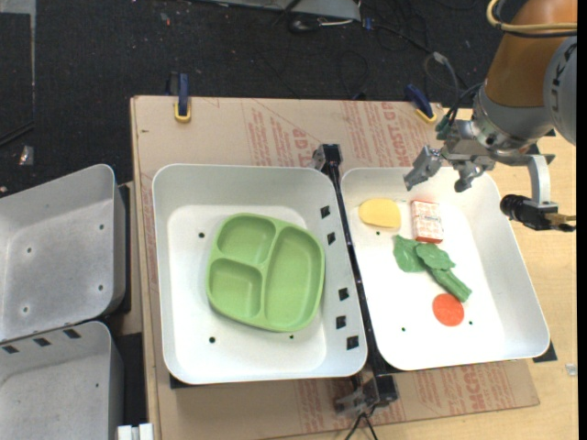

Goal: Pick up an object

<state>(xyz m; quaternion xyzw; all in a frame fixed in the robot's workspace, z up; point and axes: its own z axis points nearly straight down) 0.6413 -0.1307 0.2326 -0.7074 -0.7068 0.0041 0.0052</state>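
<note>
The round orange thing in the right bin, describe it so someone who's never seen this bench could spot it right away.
Start at the right white bin, the one without the green divided tray. Follow the green leafy piece toward the bin's near edge; the orange disc lies just past its tip. It is the bin's only flat, round, orange-red item, nearest the viewer.

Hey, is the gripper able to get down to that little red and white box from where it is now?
Probably yes. The gripper hangs open just above the box, nothing lies over the box, and the yellow piece sits slightly apart beside it.

One fixed camera looks down at a slant on both bins [348, 273].
</note>
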